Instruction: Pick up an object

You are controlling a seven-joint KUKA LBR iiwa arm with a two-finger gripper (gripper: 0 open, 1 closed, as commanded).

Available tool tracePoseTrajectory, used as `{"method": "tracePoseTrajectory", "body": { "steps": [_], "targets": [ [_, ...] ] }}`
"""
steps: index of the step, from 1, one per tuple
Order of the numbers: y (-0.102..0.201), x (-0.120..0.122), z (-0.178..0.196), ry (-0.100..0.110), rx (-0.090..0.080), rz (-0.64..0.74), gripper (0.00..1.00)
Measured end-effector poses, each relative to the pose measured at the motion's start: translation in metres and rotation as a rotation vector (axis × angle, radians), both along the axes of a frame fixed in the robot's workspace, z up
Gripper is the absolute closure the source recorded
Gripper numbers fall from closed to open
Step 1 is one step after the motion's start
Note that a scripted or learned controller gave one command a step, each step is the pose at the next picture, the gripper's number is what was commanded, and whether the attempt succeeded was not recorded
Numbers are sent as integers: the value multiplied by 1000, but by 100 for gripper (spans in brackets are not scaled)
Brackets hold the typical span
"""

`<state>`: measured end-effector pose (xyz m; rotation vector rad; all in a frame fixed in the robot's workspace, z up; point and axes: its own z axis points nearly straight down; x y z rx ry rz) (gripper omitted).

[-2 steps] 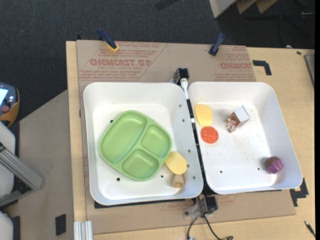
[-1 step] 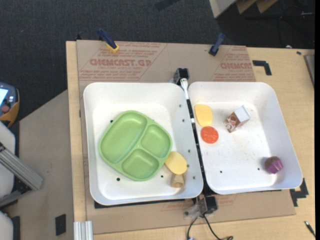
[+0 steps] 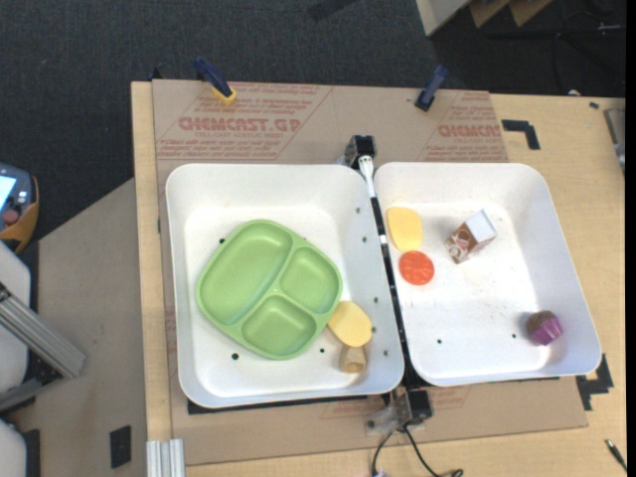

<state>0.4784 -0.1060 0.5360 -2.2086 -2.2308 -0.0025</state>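
Purple object (image 3: 544, 327), right bin's (image 3: 497, 361) near corner, lying alone

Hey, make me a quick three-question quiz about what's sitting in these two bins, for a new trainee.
1. True or false: the green divided plate lies in the right bin.
2. Multiple choice: which item lies nearest the right bin's lower right corner? A) the orange-red disc B) the purple item C) the small carton
3. Fill in: the yellow piece in the right bin lies just above the ____ disc.

Key
1. False; it lies in the left bin, beside a yellow-capped item.
2. B
3. orange-red
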Motion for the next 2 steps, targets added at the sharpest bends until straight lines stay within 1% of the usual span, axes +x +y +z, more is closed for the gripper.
{"method": "tracePoseTrajectory", "body": {
  "steps": [1, 2],
  "targets": [
    [-124, 31, -1, -6, -9, -18, 100],
    [5, 0, 0, 0, 0, 2, 100]
  ]
}}
